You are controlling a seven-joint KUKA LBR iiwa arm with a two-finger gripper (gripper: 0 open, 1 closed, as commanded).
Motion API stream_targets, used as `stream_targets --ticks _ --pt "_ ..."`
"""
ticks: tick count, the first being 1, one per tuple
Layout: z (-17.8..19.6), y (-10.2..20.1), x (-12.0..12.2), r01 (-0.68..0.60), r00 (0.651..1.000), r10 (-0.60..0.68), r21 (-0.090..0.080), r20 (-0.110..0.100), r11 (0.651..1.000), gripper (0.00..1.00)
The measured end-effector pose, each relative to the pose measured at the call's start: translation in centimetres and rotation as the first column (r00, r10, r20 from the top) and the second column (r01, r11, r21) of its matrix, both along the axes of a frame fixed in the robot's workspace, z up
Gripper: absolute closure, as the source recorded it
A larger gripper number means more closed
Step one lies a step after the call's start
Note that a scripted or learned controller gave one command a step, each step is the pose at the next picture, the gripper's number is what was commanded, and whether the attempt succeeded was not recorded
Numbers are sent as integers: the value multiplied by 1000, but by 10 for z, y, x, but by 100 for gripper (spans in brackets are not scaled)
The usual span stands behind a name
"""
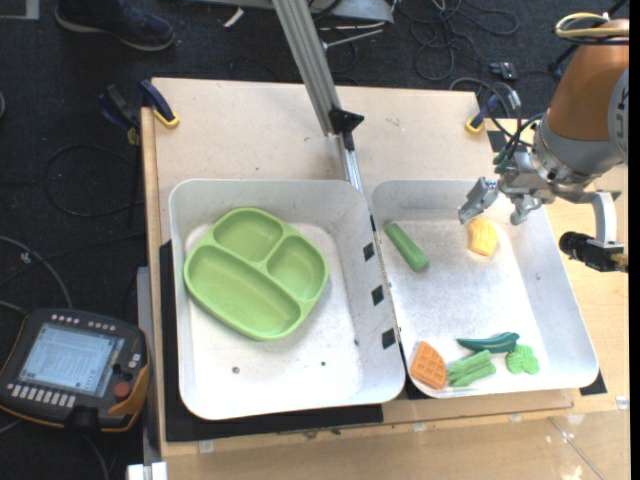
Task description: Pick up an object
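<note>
1. left bin (200, 368) is sitting on the counter (250, 128) w/ a green divided plate (257, 273) lying in it, well apart from the gripper.
2. right bin (555, 298) is holding a green cylinder (407, 247) near its left wall; orange waffle toy (429, 364), green pieces (472, 368) and a teal pod (488, 341) are bunching at the near edge.
3. yellow corn-like toy (483, 236) is lying in the back of the right bin, likely the target.
4. gripper (498, 206) is hanging just above it, fingers apart, one each side, nothing between them.
5. progress: approach looking about done; descent, closing & lift are all left, imo.
</note>
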State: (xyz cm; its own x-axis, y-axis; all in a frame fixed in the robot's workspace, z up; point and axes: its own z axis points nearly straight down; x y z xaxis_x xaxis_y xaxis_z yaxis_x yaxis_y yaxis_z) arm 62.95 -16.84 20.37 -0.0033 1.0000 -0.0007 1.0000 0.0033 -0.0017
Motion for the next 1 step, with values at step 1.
stream_targets --ticks 1 --pt "-109 -35 -118 10 1000 -10 2 2 1000 0"
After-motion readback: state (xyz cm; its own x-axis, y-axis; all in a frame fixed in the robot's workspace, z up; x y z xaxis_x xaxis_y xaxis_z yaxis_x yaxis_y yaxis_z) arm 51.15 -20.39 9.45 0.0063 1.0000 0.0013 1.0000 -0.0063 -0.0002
